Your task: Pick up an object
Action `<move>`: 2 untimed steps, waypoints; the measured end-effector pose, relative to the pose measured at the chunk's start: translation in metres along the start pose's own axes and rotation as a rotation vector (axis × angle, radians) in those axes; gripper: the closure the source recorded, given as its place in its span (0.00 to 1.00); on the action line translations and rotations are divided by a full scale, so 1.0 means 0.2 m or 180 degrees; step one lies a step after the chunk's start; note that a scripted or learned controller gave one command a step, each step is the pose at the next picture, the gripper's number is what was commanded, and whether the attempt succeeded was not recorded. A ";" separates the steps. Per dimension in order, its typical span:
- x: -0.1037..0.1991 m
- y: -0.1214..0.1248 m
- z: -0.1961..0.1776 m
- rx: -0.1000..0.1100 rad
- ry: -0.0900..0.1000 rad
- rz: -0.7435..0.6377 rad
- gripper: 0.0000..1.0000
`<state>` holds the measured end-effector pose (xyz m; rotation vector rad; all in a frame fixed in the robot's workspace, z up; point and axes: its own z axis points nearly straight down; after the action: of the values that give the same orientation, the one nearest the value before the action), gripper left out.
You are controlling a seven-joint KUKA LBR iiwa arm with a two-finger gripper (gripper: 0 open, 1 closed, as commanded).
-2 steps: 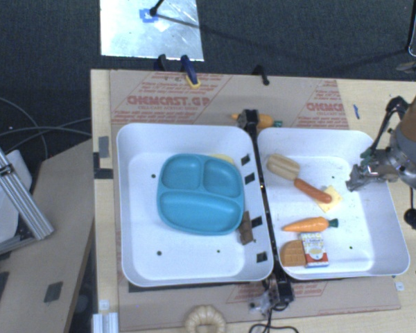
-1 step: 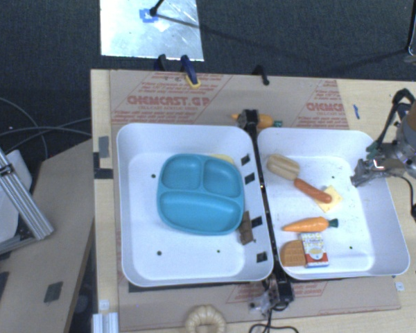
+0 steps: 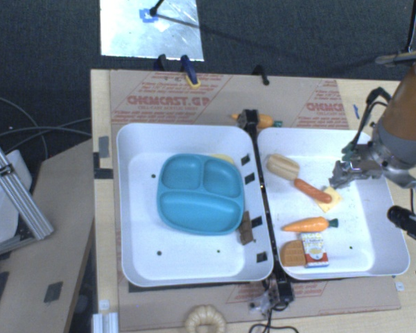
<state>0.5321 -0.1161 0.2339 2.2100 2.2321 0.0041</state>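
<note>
The arm (image 3: pixel 405 127) has a broad orange band above a rounded grey wrist section. Its gripper (image 3: pixel 341 174) is a dark grey metal assembly, and a thin black cable loops alongside it.

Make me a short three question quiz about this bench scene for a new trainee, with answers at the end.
1. True or false: the blue divided plate lies in the left bin.
2. Which item lies nearest the gripper? A) the carrot B) the sausage C) the bread roll
3. Fill in: the small carton sits in the right bin, just below the ____.

Key
1. True.
2. B, the sausage; its right end lies just below the gripper.
3. Carrot.
</note>
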 end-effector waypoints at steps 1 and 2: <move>0.18 -0.10 0.00 0.0004 -0.0003 0.0007 1.00; 0.20 -0.09 0.09 0.0007 -0.0005 0.0015 1.00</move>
<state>0.5145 -0.0770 0.2158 2.2154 2.2273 -0.0002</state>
